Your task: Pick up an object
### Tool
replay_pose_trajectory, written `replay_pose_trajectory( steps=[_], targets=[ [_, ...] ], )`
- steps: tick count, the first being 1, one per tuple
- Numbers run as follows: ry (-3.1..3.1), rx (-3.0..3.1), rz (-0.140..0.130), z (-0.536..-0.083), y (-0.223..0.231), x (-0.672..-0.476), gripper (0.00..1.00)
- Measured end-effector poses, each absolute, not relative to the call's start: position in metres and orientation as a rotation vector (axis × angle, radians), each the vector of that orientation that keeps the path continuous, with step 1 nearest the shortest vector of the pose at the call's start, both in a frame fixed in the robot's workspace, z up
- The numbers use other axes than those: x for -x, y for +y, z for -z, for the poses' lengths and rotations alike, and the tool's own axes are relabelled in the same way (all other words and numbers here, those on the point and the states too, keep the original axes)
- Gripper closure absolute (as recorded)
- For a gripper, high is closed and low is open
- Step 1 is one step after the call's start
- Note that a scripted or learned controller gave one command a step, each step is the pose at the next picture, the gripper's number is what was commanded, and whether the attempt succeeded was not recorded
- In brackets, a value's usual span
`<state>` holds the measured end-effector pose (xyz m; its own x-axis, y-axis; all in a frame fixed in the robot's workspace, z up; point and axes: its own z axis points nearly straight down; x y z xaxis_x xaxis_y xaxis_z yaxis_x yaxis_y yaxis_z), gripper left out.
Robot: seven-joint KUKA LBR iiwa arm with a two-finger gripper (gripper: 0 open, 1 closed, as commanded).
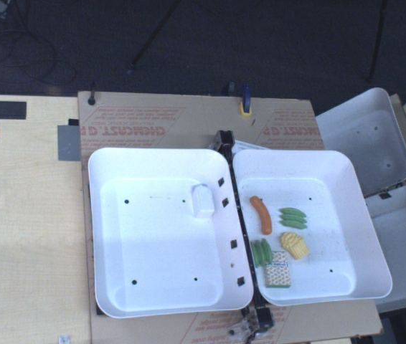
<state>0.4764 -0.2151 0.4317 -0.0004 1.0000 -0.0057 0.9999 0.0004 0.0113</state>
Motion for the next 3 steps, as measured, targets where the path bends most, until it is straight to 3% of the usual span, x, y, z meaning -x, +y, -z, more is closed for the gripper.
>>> replay_pose_trajectory(
  steps=[1,2,3],
  targets=[
    [2.237,-2.225,0.008,-0.316,-0.154,-0.485,1.0],
    [2.214,-2.217,-0.004,-0.413,-0.18,-0.476,1.0],
    [2.238,-2.228,0.013,-0.243,-0.136,-0.521,1.0]
  ],
)
